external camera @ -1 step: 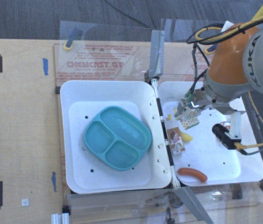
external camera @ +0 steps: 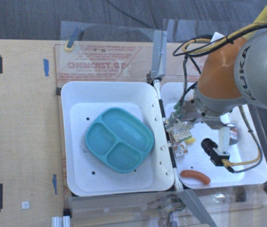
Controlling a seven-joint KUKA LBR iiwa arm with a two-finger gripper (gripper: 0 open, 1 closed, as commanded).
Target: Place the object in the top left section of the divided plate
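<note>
The large grey robot arm (external camera: pixel 261 70) carries dark letters on its right part, reading "KU", cut off at the edge. The clear plastic sheet over brown cardboard (external camera: pixel 100 63) behind the left bin bears faded red print in two or three lines, too blurred to read with confidence.

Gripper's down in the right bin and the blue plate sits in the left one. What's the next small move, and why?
Probably a short straight lift, to see what comes up. The gripper is low by the left wall of the right bin, right over a small patterned packet; whether it has it can't be told. The divided plate waits in the left bin.
</note>
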